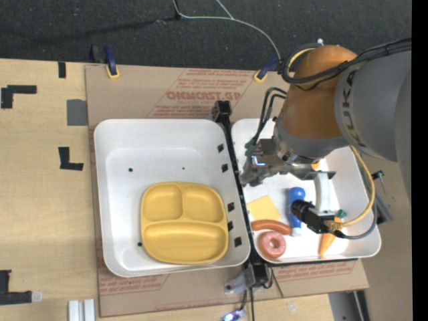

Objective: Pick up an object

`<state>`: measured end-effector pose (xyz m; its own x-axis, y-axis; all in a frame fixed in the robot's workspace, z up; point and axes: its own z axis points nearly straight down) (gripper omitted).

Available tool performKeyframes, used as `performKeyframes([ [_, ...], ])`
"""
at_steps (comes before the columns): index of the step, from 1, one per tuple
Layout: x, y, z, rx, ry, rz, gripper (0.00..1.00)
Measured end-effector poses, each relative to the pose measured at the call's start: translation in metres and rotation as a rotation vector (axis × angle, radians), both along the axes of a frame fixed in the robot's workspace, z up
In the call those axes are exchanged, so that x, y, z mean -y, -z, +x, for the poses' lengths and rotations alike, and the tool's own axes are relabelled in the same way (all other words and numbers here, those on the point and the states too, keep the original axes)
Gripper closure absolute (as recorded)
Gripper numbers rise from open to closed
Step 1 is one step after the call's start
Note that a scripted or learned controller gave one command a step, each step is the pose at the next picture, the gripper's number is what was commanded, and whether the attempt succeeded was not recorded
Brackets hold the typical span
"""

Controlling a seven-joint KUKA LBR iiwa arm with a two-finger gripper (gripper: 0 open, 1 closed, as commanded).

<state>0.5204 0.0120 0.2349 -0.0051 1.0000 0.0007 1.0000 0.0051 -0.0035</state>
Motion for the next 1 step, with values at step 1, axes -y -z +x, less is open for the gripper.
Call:
performKeyframes([
  [1,-0.0474,-0.0019,-0.0182,0.0,-0.002,0.0,1.0],
])
